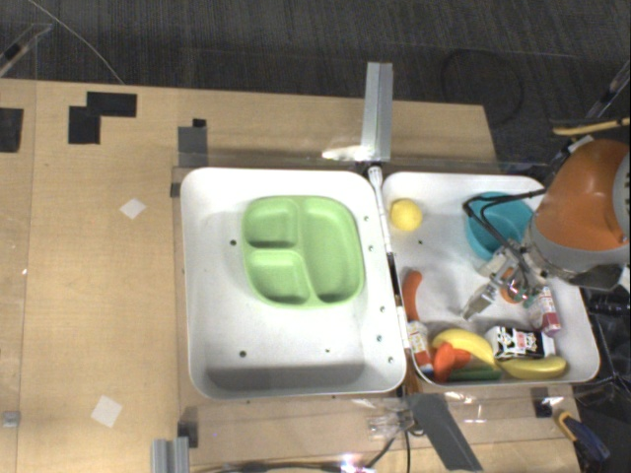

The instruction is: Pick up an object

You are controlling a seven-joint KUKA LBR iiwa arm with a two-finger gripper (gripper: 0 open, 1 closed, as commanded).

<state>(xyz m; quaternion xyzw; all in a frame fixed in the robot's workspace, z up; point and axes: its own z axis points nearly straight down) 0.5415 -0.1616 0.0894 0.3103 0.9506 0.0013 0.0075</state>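
Crowded along the lower edge of the right bin (590, 348), low in the frame: two yellow bananas, one banana (463, 343) lying over an orange carrot-like piece (449, 361) and a dark green piece (480, 371), the second banana (537, 367) further right against the bin's lower wall. Just above that second one, one black-and-white carton (520, 342). At the lower left corner of the same bin, one small bottle (419, 341), and just above it one red-orange sausage-shaped piece (411, 292) lying along the left wall. Higher, at mid-right of the frame, the gripper (505, 290), hanging over the bin floor between the carton and one teal bowl (490, 230), with nothing seen in its grasp; whether released or clenched, cannot tell. Beside it to the right, one small pink-red item (545, 313), too small to name. Toward the bin's upper left, one yellow ball (405, 214), well apart from the gripper. Left of centre, the left bin (212, 363), bearing one green tray (301, 249) of three compartments.
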